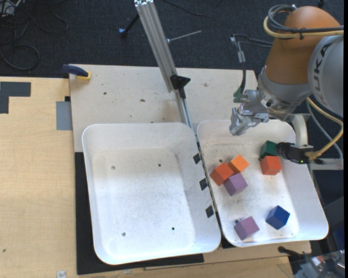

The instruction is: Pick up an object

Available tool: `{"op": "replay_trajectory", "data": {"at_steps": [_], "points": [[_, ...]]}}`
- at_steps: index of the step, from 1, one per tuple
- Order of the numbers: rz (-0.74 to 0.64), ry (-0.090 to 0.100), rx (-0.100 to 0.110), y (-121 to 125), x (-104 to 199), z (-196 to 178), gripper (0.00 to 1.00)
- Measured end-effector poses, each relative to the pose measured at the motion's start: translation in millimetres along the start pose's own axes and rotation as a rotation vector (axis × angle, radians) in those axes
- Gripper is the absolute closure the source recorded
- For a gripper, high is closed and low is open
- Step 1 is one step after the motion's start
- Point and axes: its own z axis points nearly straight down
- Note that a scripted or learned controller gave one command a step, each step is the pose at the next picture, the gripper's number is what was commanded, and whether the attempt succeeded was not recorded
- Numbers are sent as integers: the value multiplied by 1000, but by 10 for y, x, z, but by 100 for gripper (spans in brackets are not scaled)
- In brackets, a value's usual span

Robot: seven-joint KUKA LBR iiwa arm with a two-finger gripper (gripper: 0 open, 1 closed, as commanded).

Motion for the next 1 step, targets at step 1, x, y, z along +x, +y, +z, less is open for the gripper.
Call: {"op": "replay_trajectory", "data": {"at_steps": [1], "points": [[0,-1,-1,221,529,139,100]]}}
